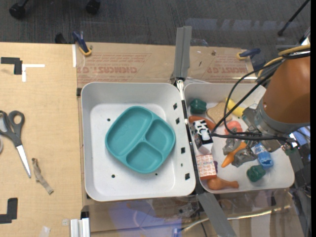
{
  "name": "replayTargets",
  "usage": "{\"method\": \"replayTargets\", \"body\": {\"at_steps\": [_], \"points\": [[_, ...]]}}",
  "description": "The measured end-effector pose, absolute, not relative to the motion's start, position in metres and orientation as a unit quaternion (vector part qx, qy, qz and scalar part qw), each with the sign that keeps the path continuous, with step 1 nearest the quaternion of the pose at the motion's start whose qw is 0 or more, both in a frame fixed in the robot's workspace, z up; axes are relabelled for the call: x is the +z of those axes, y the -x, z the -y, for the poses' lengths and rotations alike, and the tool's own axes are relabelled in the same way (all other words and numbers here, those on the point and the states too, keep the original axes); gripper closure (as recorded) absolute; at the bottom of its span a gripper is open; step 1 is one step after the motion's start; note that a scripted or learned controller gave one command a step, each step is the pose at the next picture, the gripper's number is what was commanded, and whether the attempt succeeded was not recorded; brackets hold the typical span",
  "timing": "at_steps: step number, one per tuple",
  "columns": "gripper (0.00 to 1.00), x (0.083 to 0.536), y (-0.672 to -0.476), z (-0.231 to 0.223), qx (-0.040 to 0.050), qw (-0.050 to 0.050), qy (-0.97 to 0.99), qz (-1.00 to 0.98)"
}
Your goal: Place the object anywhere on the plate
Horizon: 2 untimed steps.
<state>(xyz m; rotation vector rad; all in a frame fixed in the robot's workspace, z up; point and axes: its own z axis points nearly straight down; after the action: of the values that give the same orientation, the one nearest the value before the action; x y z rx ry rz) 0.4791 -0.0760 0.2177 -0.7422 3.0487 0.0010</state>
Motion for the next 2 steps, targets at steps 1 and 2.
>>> {"method": "replayTargets", "body": {"at_steps": [1,2], "points": [[1.00,0.191,-0.512,0.008,0.0009,0.000,0.232,-0.973],[1.00,0.192,-0.584,-0.045,0.0004,0.002,0.282,-0.959]]}}
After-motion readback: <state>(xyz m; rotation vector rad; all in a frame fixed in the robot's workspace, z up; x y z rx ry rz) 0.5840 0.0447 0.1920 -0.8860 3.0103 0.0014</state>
